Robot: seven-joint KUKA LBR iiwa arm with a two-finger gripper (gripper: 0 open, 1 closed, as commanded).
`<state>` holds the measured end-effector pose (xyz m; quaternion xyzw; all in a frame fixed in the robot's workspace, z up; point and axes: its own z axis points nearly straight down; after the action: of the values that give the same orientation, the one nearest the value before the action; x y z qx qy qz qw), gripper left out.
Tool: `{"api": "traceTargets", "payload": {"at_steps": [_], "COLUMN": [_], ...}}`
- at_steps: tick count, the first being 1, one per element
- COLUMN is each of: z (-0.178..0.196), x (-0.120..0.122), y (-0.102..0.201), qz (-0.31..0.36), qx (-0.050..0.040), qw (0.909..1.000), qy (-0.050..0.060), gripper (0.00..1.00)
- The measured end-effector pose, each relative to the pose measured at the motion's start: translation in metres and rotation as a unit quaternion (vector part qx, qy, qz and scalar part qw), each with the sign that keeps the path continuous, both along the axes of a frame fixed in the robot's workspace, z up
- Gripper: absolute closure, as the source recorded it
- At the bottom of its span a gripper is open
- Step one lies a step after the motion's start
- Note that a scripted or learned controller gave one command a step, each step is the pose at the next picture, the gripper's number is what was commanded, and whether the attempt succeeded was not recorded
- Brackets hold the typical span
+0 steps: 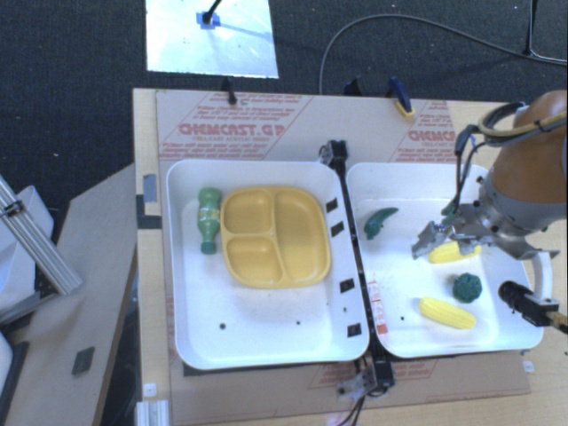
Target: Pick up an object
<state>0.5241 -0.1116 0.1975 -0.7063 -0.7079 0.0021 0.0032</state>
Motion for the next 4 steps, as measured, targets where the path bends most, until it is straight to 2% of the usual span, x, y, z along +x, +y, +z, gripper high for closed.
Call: {"api": "traceTargets", "payload": {"at_steps": [1,3,4], "z": [0.004,-0.111,-0.097], "x": [0.002,0.001,0.003], "y": [0.0,0.001,0.001], "qz": [0.001,0.0,0.0], "qx": [-0.0007,-0.0001,-0.0009], "qw": [1.0,1.0,1.0], "qy": [-0.005,-0.002,-0.005], "gripper": [0.0,0.0,1.0]}}
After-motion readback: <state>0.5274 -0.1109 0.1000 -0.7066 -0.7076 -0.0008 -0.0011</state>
